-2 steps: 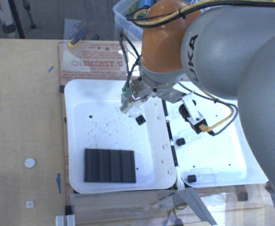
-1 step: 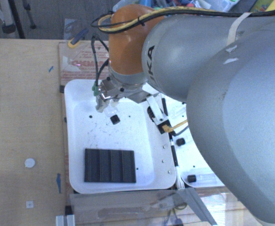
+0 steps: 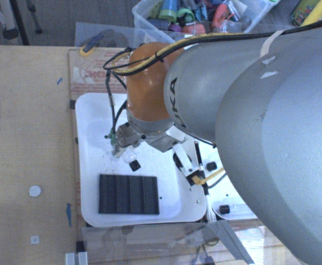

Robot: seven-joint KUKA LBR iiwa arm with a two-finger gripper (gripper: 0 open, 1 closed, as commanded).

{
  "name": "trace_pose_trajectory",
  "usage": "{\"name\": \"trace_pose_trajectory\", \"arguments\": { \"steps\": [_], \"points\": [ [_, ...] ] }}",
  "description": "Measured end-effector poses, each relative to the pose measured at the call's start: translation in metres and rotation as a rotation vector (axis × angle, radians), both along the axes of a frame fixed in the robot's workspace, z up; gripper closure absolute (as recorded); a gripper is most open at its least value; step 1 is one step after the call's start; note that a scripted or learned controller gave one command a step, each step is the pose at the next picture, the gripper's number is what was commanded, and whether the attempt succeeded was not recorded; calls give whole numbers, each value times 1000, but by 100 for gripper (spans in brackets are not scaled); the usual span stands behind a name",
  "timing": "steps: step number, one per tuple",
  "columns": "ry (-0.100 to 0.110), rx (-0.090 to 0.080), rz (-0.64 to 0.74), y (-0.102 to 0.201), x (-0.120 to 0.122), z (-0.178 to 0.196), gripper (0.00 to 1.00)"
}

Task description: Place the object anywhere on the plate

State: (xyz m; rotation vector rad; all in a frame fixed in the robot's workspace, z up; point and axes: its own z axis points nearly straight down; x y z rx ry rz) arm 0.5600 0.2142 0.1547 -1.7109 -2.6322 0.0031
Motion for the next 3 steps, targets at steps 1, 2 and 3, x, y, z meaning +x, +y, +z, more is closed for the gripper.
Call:
{"name": "trace_pose_trajectory", "arguments": {
  "steps": [1, 2, 3],
  "points": [
    [-3, 1, 128, -5, -64, 95, 100],
    [1, 0, 46, 2, -81, 64, 100],
    [-1, 1, 332, -6, -81, 52, 100]
  ]
}}
